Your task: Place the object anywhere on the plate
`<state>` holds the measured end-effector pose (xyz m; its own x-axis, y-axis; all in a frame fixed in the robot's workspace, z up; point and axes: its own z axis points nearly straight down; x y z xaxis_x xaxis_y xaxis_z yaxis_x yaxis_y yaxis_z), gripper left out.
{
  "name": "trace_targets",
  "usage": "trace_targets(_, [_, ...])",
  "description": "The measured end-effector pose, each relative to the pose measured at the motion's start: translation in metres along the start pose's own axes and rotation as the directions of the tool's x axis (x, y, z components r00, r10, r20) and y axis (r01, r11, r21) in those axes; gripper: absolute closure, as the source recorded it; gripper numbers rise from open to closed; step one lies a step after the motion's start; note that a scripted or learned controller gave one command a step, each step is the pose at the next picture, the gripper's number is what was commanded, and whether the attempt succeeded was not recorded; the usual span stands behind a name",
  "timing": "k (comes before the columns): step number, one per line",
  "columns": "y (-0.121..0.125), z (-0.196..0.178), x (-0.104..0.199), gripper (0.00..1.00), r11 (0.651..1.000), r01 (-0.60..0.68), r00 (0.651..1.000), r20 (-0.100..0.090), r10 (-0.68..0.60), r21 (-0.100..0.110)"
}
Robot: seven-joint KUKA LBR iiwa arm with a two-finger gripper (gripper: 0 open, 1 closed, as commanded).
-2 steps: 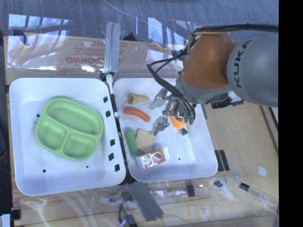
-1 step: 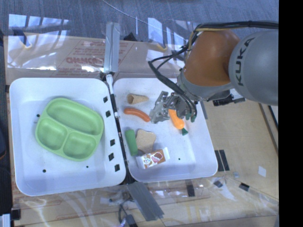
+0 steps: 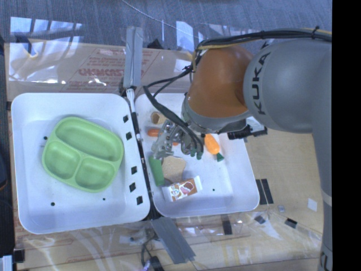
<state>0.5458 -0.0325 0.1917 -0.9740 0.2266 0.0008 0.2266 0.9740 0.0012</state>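
Observation:
A green three-compartment plate point(image 3: 83, 153) lies in the left bin point(image 3: 34, 208). In the right bin, my gripper point(image 3: 176, 144) hangs low over the food items, fingers pointing down among them. Under and around it lie a tan bread slice point(image 3: 174, 166), a green cucumber-like piece point(image 3: 156, 170), an orange carrot point(image 3: 212, 145), a small red-orange sausage point(image 3: 153, 132), a round brown piece point(image 3: 156, 117) and a small carton point(image 3: 183, 189). Nothing shows between the fingers.
The grey arm with its orange band point(image 3: 220, 86) covers the back of the right bin point(image 3: 237, 191). A grey divider rail point(image 3: 135, 134) runs between the two bins. Cables loop above the wrist.

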Motion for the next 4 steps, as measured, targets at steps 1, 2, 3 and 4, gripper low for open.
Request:
trace_targets(1, [0.079,0.0,-0.005,1.0,0.995,0.102,0.995,0.002,-0.102,0.0])
trace_targets(2, [0.081,0.0,0.069,1.0,0.972,0.236,0.972,0.0,-0.236,0.001])
trace_targets(3, [0.014,0.0,0.049,1.0,0.932,0.363,0.932,0.002,-0.363,0.003])
trace_targets(4, [0.026,-0.05,0.033,1.0,0.894,0.448,0.894,0.005,-0.448,0.003])
